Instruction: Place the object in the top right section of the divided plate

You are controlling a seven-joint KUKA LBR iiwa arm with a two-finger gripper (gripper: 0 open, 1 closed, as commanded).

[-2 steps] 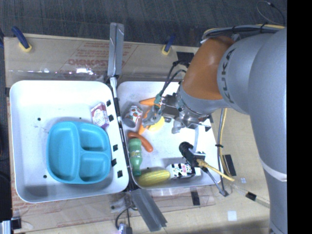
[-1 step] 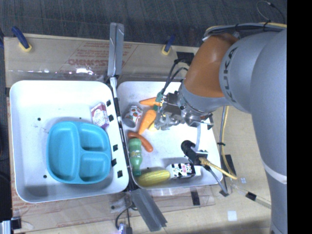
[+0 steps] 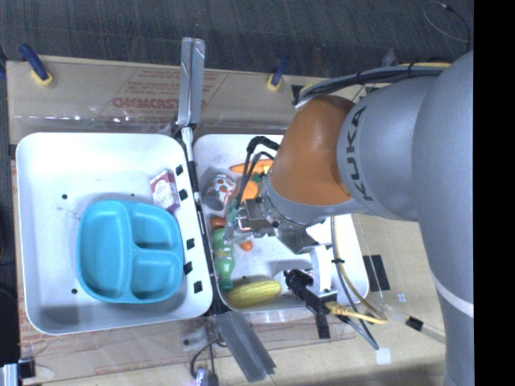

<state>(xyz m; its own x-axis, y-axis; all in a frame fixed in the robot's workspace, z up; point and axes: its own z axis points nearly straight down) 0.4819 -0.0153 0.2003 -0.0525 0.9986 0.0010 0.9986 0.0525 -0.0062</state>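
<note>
A light blue divided plate (image 3: 129, 252) with three sections lies in the left bin (image 3: 48, 175). A small maroon and white packet (image 3: 165, 190) rests just beyond the plate's upper right rim. My gripper (image 3: 240, 220) hangs low over the left part of the right bin (image 3: 278, 147), among the loose objects there. The orange-banded wrist hides most of it from above. Close under it are a green bottle (image 3: 223, 264) and a small red piece (image 3: 245, 245).
The right bin also holds a yellow corn-like piece (image 3: 255, 292) at its near edge, orange pieces (image 3: 241, 169) at the back and a silvery round item (image 3: 223, 187). A black-clipped divider wall (image 3: 193, 215) separates the bins.
</note>
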